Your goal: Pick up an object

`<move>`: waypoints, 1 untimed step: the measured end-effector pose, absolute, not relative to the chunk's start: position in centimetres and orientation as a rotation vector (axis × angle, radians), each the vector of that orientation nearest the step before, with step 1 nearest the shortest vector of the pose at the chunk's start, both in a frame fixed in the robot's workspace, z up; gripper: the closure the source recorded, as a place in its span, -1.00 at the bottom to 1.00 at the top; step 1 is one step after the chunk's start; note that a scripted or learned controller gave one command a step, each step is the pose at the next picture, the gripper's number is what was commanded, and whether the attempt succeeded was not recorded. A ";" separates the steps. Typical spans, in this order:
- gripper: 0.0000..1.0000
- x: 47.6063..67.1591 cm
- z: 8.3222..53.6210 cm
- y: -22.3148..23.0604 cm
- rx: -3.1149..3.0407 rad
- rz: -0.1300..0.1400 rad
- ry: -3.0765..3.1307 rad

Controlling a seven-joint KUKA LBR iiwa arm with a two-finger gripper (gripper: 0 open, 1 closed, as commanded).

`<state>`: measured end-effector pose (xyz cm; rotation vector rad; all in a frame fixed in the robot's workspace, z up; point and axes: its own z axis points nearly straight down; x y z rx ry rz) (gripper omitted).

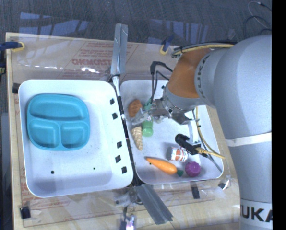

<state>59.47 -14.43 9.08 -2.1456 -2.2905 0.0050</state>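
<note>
Reaching in over the right-hand shallow white bin (pixel 208 128), the grey arm's tool (pixel 147 114) hangs low at that bin's far left corner, just above a green cylindrical piece (pixel 147 128) and beside a brown rounded lump (pixel 135 108); how it grips cannot be told. Nearer the bin's front lie a cream ridged cone (pixel 137 137), an orange plastic carrot (pixel 162 165), a small red-and-white can (pixel 178 154) and a purple ball (pixel 193 168). Left of this bin, the second white bin (pixel 61 176) holds a blue three-compartment tray (pixel 58 121).
</note>
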 end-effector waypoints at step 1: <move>1.00 59.5 10.1 -14.5 -2.140 0.007 -2.294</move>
